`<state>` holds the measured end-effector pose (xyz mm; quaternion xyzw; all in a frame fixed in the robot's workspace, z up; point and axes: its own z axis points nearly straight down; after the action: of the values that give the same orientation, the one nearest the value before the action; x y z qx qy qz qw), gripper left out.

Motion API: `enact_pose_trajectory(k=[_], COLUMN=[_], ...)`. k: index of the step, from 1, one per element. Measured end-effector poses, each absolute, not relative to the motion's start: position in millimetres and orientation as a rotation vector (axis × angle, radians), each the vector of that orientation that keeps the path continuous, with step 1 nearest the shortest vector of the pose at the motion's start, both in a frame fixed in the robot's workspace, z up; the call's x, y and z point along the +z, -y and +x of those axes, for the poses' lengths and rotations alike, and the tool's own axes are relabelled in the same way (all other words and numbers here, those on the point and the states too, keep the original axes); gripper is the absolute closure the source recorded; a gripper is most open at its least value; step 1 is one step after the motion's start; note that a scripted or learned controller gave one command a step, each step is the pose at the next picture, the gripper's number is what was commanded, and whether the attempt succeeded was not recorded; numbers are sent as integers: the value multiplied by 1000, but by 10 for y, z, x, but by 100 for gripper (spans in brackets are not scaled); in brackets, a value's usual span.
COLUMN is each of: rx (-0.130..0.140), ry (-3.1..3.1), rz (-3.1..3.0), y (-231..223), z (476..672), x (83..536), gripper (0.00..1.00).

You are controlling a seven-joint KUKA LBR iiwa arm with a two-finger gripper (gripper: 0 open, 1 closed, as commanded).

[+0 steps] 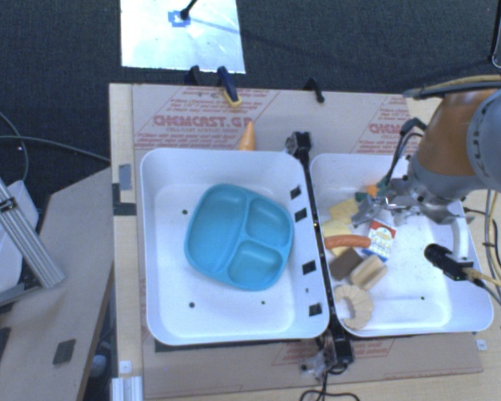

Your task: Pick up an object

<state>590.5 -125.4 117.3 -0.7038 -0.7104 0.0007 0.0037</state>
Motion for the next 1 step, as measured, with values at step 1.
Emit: enact_pose_trajectory(k=[1], rx=[-8], ry=[2239], rz=[-2223], y=[838], z=[6041], x=[914], gripper=[0])
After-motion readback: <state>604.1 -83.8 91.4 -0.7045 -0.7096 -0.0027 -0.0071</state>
